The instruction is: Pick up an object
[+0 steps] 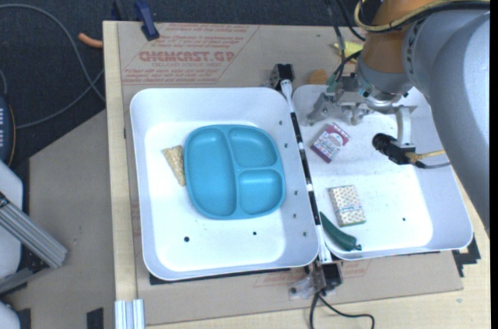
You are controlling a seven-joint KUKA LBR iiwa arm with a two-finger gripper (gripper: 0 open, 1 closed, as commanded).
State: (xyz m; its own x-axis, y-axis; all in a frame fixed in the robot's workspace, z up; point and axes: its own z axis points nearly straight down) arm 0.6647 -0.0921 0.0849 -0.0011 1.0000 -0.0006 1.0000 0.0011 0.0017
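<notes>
Two white bins sit side by side on my bench, and my arm (436, 32) comes in over the right bin (436, 230), so I judge my pick will come from there. My gripper (339, 108) hangs above that bin's far left corner, close to the divider between the bins; from this slanted view I cannot tell how far it is spread, and I see nothing caught in it. Just below and beside it lies a small red and white packet (330, 142), flat on the bin floor, the nearest candidate and probably the one I am lined up for. Further toward the near edge rests a small patterned box (347, 204), apart from the packet, and a dark green piece (341, 234) lies tucked against the near left corner, where the wall would crowd my approach. The left bin (156, 242) holds a blue divided plate (233, 169) in its middle, with a tan cracker-like piece (174, 160) touching the plate's left rim; both are well away from me. Because the packet lies flat and close to the divider, I think a straight descent is needed, and a slip off its thin edge is the likely failure.
</notes>
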